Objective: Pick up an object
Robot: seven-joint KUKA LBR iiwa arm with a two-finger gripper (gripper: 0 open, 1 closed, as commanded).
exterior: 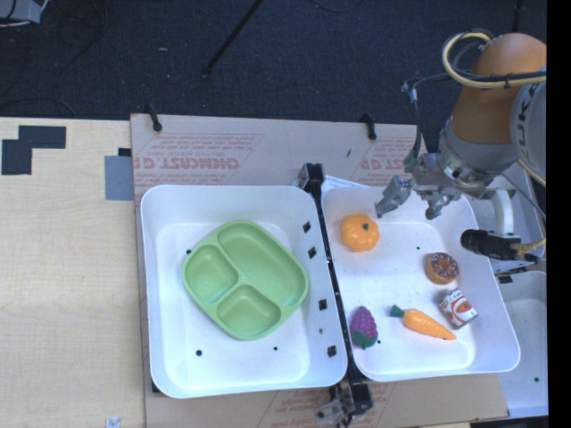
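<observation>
step: hovering gripper (416, 200) over right bin (500, 350) far edge, fingers apart, holding nothing | next: lowering onto pumpkin (359, 233) near bin's far-left corner, then closing

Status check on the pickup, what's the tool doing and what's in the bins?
Tool open, holding nothing, over right bin's far edge. Nearest: orange pumpkin, untouched. Nothing in between.
</observation>
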